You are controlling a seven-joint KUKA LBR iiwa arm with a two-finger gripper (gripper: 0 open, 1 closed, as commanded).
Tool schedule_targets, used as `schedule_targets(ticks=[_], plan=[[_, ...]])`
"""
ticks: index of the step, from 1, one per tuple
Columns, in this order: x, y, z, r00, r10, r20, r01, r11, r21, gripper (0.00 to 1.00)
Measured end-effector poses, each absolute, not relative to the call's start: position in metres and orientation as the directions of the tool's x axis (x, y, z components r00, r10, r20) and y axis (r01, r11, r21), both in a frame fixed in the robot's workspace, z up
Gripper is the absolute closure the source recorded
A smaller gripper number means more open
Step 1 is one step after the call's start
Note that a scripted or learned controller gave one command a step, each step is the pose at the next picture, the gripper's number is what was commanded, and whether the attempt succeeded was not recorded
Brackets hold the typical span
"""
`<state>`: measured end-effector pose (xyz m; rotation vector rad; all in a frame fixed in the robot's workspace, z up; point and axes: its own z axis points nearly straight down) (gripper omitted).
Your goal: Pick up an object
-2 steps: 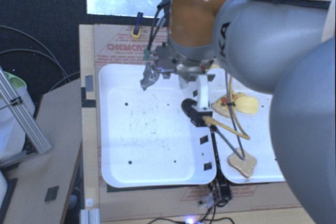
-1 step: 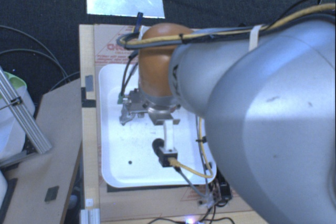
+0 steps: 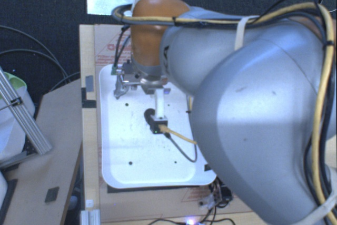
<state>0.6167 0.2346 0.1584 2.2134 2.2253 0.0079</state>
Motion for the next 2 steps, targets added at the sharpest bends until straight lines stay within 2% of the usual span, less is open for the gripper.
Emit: schedule_targets(ticks=[1,2], plan=[[0.672,0.189,0.189,0.002,1.000,0.001,1.000,-0.002,0.009,0.00],[0.667,0.139,0.078,0.003,1.000,-0.003,1.000,-0.003,-0.007,0.00]])
